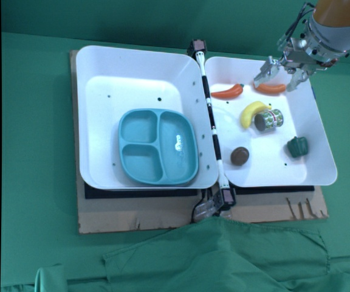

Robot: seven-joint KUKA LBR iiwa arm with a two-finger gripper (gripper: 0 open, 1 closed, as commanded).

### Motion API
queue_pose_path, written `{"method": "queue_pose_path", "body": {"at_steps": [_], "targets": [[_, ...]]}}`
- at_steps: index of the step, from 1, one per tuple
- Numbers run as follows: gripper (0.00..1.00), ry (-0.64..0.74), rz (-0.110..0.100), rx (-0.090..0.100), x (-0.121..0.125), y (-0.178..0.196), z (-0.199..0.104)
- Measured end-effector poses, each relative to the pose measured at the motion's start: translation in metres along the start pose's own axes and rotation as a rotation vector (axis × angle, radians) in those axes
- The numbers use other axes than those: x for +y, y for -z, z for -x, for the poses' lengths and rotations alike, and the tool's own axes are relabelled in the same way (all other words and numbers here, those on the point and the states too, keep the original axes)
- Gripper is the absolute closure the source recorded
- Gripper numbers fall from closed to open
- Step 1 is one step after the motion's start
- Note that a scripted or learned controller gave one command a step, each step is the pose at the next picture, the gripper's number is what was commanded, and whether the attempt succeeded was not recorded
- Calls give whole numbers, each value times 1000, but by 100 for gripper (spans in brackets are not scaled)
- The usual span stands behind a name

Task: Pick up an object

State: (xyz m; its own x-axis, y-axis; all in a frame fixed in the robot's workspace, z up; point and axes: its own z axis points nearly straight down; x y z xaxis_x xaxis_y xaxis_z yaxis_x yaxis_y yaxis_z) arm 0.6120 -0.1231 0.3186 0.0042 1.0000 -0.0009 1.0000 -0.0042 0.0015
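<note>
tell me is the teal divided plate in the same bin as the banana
No, the teal divided plate lies in the left bin, while the banana lies in the right bin beside a small can.

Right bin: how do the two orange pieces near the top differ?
The left orange piece has a green tip at its right end; the right orange piece shows none. The left one lies clear of the arm, nearer the divider; the right one sits directly under the open gripper. Both are long, slightly curved, and lie roughly crosswise in the right bin.
</note>
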Motion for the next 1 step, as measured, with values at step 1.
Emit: {"method": "queue_pose_path", "body": {"at_steps": [1], "targets": [[0,1,6,-2,64,-131,-22]]}}
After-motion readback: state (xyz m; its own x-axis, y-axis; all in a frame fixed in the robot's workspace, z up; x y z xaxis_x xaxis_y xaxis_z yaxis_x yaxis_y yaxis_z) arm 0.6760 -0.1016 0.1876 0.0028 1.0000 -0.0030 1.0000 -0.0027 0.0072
